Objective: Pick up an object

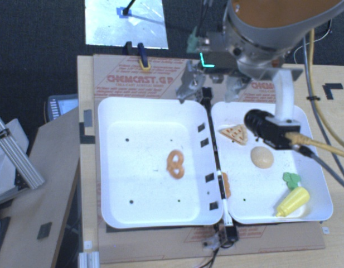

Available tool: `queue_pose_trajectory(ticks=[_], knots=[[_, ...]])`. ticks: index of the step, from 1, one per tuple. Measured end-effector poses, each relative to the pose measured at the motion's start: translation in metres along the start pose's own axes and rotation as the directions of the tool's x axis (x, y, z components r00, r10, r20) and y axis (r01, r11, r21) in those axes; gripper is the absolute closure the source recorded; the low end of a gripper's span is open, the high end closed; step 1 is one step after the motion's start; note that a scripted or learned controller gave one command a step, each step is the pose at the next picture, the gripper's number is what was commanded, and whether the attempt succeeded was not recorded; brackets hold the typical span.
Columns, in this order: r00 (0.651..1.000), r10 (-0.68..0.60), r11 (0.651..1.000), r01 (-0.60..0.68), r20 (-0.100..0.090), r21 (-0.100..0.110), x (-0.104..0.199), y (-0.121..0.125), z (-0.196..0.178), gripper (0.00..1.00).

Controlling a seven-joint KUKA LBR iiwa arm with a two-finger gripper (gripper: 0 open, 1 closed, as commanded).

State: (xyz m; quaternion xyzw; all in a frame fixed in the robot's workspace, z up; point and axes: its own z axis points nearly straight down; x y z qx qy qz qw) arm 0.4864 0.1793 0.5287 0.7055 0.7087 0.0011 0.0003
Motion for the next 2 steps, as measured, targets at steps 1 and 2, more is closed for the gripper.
queue_pose_trajectory(ticks=[1,2], knots=[[1.000,0.000,1.000,0.000,0.000,0.000,0.000,0.000,0.000,0.00],[1.000,-0.006,1.000,0.006,-0.001,-0.003,0.000,0.000,-0.011,1.00]])
